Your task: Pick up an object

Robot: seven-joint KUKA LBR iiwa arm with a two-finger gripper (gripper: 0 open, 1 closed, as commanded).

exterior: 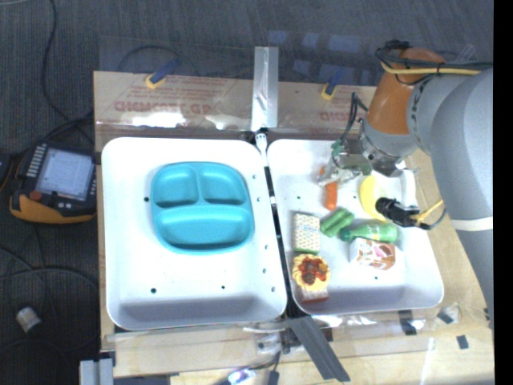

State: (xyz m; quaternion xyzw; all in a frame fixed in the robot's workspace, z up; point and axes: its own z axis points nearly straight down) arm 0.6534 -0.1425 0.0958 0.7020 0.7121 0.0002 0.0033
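Observation:
My gripper (343, 167) reaches down into the back of the right bin (417, 295), just above an orange carrot-like piece (330, 194). A yellow banana-like item (369, 194) lies to its right. Below sit a green pepper-like piece (337, 221), a green bottle (370, 231), a pale patterned block (306, 232), a red and white packet (375, 254) and a pizza-like toy (311, 273). I see nothing clearly held between the fingers.
The left bin (136, 287) holds a blue divided tray (202, 205). A metal post (264, 87) stands behind the bins' divide. The grey arm (457, 143) with its orange band (393, 103) covers the right bin's far right corner. A handheld pendant (52, 181) lies on the floor at left.

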